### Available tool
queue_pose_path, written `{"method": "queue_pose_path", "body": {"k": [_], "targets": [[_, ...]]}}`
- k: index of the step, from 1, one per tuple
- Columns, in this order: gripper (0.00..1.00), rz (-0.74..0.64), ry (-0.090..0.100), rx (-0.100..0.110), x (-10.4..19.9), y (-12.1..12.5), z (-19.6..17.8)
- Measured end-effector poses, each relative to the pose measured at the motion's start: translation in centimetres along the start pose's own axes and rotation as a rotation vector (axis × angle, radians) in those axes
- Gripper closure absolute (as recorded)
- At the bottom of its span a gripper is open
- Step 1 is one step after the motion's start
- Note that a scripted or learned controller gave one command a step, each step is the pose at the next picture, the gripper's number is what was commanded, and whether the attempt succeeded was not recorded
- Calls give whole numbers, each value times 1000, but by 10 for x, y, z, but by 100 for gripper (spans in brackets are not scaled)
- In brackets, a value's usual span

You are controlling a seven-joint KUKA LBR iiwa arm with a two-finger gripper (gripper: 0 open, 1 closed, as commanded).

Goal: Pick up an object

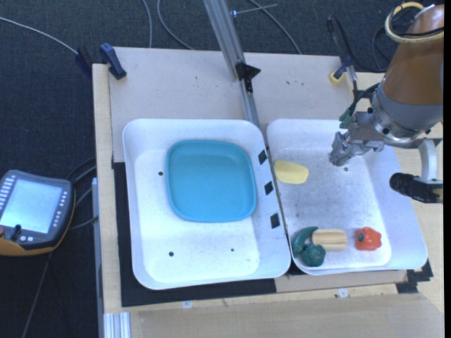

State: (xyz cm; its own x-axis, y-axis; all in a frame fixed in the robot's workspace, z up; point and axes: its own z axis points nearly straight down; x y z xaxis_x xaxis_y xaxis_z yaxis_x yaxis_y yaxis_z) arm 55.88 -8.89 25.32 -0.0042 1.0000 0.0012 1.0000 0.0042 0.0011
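Hovering over the right bin (394, 189), our end effector (341, 153) points down at bare bin floor, near the bin's far half; we cannot tell its state from this slanted view, and nothing shows in its grasp.

We count four loose things in that bin. One yellow piece (291, 172) lies alone just beside the bin's left wall, closest to the end effector. Three more sit in a row along the near edge: a green piece (307, 246), a tan block (330, 239) touching it, and a red piece (367, 239) just beside the block.

They look to us like small toy foods, so we judge them light, stiff and smooth, apt to slip or roll under a poor pinch. The yellow piece seems the easiest pick: it has free space around it and could be taken across its short width. The tan block offers flat sides, but the green piece crowds one end.

In the left bin (141, 210) we count one blue plate (211, 180). Both bins rest side by side on the counter (176, 83).
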Motion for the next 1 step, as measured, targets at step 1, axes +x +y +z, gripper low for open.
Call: {"method": "queue_pose_path", "body": {"k": [1], "targets": [[100, 0, 0, 1, 50, -1, 10]]}}
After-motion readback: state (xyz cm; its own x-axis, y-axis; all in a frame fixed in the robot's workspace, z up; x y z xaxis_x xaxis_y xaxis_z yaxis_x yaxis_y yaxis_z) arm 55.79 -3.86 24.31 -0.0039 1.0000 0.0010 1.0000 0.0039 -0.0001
